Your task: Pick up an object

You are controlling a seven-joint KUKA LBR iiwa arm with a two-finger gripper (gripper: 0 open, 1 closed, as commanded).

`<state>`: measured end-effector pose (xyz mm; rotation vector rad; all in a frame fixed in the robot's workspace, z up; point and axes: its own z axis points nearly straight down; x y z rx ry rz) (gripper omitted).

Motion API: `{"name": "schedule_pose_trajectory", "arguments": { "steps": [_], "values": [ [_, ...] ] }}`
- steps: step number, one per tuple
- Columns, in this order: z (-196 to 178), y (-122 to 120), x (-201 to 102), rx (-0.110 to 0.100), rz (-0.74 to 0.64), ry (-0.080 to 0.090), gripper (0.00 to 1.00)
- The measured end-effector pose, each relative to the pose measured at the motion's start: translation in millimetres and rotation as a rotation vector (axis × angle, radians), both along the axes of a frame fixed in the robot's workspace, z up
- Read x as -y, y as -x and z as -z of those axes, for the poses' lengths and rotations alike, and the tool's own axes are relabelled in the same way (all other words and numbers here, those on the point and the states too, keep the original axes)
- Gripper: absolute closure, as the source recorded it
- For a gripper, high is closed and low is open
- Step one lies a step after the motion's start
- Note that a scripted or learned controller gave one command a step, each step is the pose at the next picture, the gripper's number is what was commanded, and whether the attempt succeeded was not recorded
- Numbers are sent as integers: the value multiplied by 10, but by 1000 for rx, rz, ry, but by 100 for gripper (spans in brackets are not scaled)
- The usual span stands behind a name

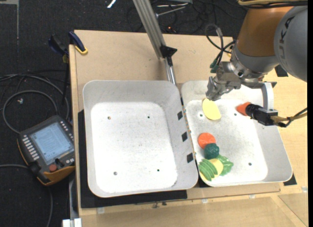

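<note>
The tool [213, 95] hangs just above a yellow oval object [212, 109] near the right bin's [274, 165] far-left corner, its state unclear.

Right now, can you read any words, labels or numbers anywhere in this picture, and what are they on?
No text reads clearly enough to quote.
The arm bears large grey letters on its side, cut off at the picture's edge: unreadable as a word.
The handheld control pendant on the floor at left has a lit screen, too small and blurred to read.
The two white bins and the toy foods, such as the yellow piece, carry no visible print.
</note>
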<state>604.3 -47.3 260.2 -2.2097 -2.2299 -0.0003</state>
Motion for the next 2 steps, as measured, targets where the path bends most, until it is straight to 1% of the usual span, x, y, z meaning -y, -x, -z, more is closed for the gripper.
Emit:
{"name": "schedule_pose_trajectory", "arguments": {
  "steps": [1, 2],
  "values": [
    [84, 51, -465, 0, 2, 0, 100],
    [87, 79, -967, 1, 1, 1, 100]
  ]
}}
